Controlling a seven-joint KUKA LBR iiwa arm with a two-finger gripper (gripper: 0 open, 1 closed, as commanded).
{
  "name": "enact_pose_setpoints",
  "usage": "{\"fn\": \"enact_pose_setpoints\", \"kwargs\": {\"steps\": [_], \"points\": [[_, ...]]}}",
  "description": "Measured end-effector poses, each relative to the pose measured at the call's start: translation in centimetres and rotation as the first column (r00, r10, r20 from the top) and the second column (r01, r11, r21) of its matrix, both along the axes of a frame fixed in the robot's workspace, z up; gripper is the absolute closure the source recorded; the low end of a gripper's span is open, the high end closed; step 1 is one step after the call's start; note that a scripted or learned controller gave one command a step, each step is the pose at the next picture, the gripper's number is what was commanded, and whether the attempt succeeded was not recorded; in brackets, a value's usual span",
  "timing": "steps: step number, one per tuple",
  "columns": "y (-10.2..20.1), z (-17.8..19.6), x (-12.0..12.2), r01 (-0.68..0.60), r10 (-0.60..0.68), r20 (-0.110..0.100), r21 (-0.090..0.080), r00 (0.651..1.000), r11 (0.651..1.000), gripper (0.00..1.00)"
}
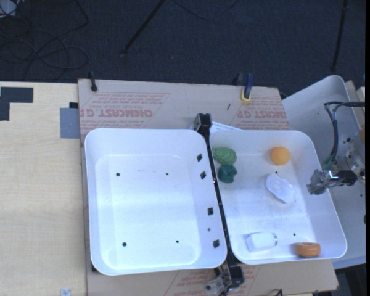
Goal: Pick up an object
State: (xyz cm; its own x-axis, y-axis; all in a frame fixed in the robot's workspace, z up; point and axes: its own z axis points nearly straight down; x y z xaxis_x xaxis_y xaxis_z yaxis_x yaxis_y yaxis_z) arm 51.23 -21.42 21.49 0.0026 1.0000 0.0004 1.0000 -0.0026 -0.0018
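Poised at the right edge of the view, the end effector (pixel 324 180) hung just outside the right rim of the right bin (pixel 324 159), over the pale plate beside the bins; nothing could be seen between its parts, and how far it stood open could not be told from this angle.

Nearest the camera, in the right bin's front right corner, lay an orange ring-shaped piece (pixel 308 249), close against the rim. Just left of it, also near the front wall, rested a white rounded block (pixel 261 241), hard to make out against the white floor. Farther in, near the middle of the bin, a white oval object (pixel 280 188) lay tilted, between the block and the far wall. Along the divider side sat a dark teal lump (pixel 226 173), and touching it on the far side a lighter green lump (pixel 224 155). An orange ball (pixel 280 156) stood toward the far right part of the bin, well apart from the green pieces and near the white oval.

To the left, the left bin (pixel 95 165) showed only small dark dots on its floor. A black clip strip (pixel 209 184) ran between the two bins from front to back.

Beneath both bins lay a sheet of cardboard (pixel 142 106) with red printing, set on the light wooden surface (pixel 31 190). At the cardboard's far edge a blue and yellow clamp (pixel 247 88) gripped it. Beyond that lay dark carpet (pixel 185 29) with cables.
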Motion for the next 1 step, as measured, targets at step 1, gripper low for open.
{"fn": "enact_pose_setpoints", "kwargs": {"steps": [1], "points": [[0.03,-0.72,1.02,-0.004,0.004,0.001,-0.001,1.0,1.0,1.0]]}}
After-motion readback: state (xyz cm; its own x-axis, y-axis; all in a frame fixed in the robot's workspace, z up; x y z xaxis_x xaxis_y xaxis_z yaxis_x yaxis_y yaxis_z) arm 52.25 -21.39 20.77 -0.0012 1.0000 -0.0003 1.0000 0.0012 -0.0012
